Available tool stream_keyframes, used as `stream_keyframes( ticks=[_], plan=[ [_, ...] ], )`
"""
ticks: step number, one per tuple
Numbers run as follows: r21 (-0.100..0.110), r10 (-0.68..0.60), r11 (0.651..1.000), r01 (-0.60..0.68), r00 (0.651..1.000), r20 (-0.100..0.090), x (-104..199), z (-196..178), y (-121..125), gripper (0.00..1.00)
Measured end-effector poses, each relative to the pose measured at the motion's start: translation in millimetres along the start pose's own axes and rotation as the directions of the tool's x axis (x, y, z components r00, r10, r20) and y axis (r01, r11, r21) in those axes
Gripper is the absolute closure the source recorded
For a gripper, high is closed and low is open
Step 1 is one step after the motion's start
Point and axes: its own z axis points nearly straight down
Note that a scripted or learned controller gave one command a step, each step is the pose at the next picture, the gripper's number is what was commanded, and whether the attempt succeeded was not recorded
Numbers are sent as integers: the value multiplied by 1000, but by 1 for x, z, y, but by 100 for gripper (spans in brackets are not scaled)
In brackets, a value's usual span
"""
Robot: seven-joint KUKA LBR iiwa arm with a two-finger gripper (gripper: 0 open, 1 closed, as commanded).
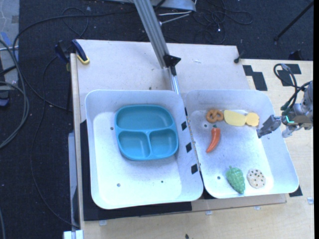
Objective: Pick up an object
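The right bin point(279, 153) holds a brown pretzel point(215, 115), a yellow piece point(235, 118) with a smaller orange-yellow bit point(252, 119) beside it, a red-orange chili pepper point(214, 139), a green leafy item point(236, 179) and a round speckled cookie point(256, 178). My gripper point(277, 127) sits over the bin's right rim, just right of the yellow pieces and apart from them. One dark finger point(268, 125) points left and down toward the bin. Nothing shows between the fingers.
The left bin point(99, 178) carries a blue three-compartment tray point(147, 132). A metal pole point(152, 26) slants down to the divide between the bins. Cables lie on the dark floor around the bench, and black tape marks sit at the far right.
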Motion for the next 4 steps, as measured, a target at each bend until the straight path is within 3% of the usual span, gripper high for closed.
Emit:
stream_keyframes(
  ticks=[1,2,4],
  plan=[
    [-2,0,1000,0,1000,1,0,-1,1,0],
    [3,1,1000,-1,1000,-2,2,63,-1,0],
    [0,1,1000,-1,1000,-1,13,154,-2,0]
  ],
)
